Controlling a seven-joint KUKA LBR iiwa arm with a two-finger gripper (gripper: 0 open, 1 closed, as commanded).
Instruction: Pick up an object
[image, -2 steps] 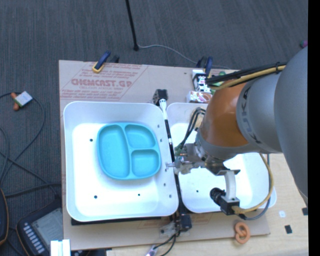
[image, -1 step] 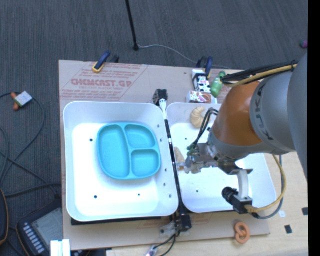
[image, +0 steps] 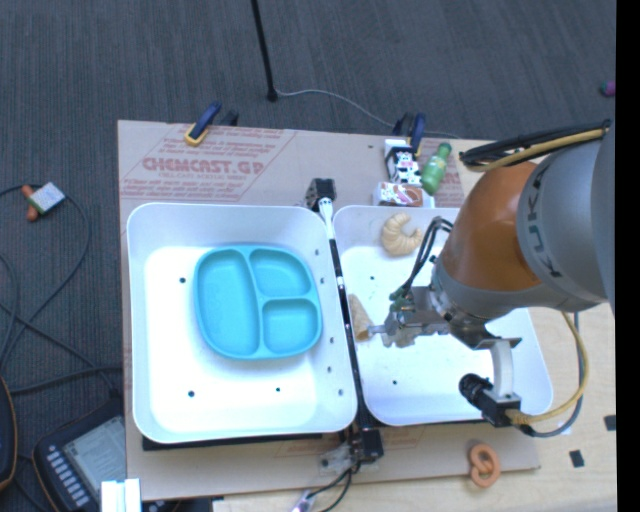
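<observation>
A: Since the arm reaches in from the right, where is the thing to be picked found in the camera view?

B: A small tan object (image: 359, 316) is seen against the left wall of the right bin (image: 520, 395), just beside the jaws (image: 393, 331). A croissant-shaped piece (image: 400, 234) is seen near that bin's far edge. A blue divided tray (image: 258, 301) is held by the left bin (image: 160, 410).

A: How is the tan object expected to handle?

B: It is judged light and fairly stiff; a grasp across its narrow middle is advised, though the wall may hinder it.

A: And the jaws?

B: They are lowered close to it; whether they are apart or together cannot be told, and nothing is seen held.
</observation>
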